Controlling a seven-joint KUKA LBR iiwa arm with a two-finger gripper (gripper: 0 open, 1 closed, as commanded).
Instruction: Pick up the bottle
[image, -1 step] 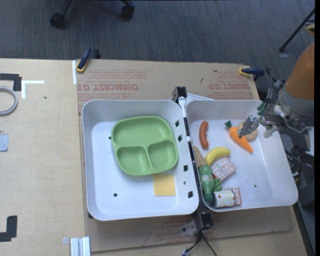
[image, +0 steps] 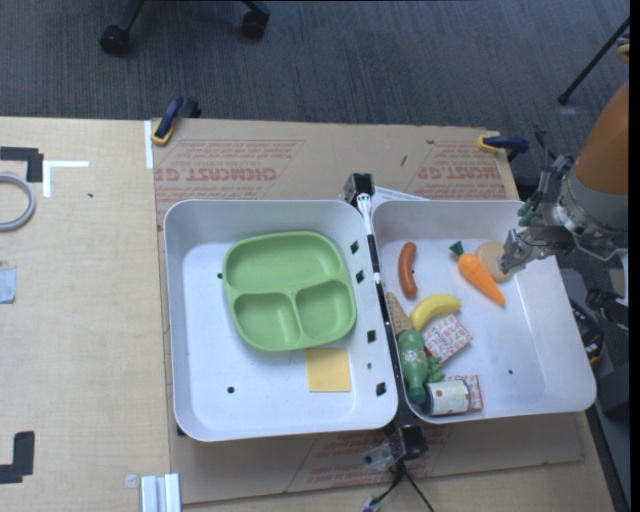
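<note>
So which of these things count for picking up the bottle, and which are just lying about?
For the job:
green bottle
gripper
right bin

Lying about:
carrot
sausage
banana
patterned packet
small carton
green divided plate
cheese slice
left bin

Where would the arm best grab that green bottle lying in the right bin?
Probably across the green bottle's body, coming straight down. It lies on its side against the right bin's left wall, with a patterned packet and a small carton crowding its other side, so the top is freest.

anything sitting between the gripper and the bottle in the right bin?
Yes. In the camera view, the carrot and banana lie between the gripper and the green bottle.
</note>
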